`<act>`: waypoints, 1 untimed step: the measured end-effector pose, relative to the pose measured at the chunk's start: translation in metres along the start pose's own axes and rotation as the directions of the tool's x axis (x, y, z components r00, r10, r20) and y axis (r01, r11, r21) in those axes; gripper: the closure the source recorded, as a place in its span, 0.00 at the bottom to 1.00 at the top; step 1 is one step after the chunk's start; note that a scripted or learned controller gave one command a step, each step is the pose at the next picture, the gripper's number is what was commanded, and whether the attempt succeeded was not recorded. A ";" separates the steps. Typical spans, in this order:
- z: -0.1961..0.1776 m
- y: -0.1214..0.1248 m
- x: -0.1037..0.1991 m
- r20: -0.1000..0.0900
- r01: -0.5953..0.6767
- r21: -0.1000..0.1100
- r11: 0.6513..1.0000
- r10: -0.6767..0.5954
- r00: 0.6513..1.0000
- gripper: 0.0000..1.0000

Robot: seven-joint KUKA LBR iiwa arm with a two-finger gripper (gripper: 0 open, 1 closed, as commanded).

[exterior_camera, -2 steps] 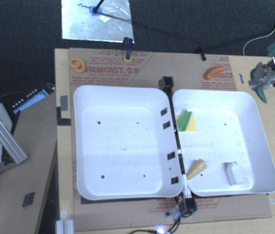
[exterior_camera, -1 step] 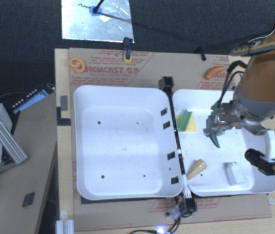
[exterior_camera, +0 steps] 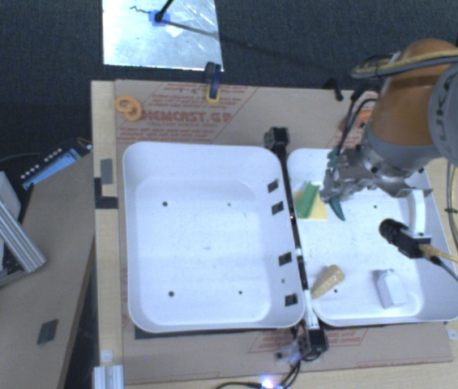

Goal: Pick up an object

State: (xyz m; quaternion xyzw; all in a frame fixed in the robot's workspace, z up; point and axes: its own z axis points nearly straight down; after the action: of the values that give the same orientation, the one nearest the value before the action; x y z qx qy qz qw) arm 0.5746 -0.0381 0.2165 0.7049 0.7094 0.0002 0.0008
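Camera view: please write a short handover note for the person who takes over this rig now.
Pincer: above the right bin, next to the green and yellow sponge; open or shut cannot be told.
Things: the sponge, a tan piece and a white block all lie in the right bin.
Done: nothing is picked up yet.
Left: grasp one object and lift it.

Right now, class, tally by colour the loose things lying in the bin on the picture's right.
Green and yellow: 1, a sponge
Tan: 1, a lump
White: 1, a block
Total: 3
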 end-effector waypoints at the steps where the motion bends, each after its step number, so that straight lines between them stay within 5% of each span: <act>1: -0.155 0.036 -0.036 0.004 -0.003 -0.021 1.000 0.003 1.000 1.00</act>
State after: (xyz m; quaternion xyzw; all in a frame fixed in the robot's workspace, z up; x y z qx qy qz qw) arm 0.6107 -0.0738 0.3712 0.7059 0.7083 0.0062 0.0096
